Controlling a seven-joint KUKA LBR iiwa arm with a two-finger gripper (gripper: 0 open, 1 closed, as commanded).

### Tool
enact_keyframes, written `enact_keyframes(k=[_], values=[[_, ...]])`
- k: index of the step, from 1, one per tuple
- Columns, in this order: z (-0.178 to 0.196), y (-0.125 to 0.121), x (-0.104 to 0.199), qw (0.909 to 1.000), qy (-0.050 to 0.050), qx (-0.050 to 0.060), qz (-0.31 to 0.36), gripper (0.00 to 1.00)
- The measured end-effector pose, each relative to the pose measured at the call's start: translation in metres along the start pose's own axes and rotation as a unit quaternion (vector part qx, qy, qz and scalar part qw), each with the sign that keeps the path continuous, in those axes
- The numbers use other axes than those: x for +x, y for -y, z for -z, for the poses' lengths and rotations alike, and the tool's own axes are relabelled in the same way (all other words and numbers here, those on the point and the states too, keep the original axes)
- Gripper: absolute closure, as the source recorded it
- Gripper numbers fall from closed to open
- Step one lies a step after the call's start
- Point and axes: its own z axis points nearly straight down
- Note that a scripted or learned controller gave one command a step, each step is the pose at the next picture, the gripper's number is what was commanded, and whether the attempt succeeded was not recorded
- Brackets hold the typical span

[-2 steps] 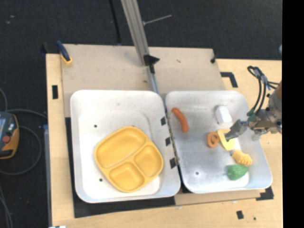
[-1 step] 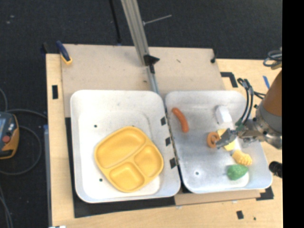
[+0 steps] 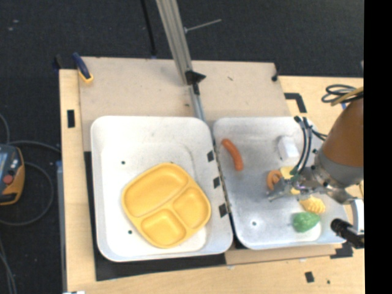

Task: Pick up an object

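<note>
The right bin (image 3: pixel 254 228) holds an orange sausage-shaped piece (image 3: pixel 233 154), a small white object (image 3: pixel 285 146), an orange-yellow piece (image 3: pixel 275 177), a yellow ridged piece (image 3: pixel 312 205) and a green lump (image 3: pixel 304 221). My gripper (image 3: pixel 288 187) hangs low over the bin's right half, right beside the orange-yellow piece and just left of the yellow ridged one. The arm's orange band (image 3: pixel 346 136) rises behind it. Nothing shows clearly between the fingers.
In the left bin (image 3: pixel 110 139) lies a yellow three-compartment plate (image 3: pixel 165 204). A grey aluminium post (image 3: pixel 177 38) stands behind the bins. Cables (image 3: pixel 340 94) lie at the back right, and a yellow device (image 3: pixel 9 175) sits at the far left.
</note>
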Motion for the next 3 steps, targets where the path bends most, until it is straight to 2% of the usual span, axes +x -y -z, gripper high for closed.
enact_keyframes(k=[1, 2, 3], values=[[-0.053, 0.0, -0.001, 1.0, 0.0, 0.0, 0.0, 0.0], [-0.039, -0.002, -0.002, 1.0, 0.001, -0.004, -0.002, 1.0], [0.02, 0.005, -0.008, 1.0, 0.002, -0.005, -0.002, 1.0]])
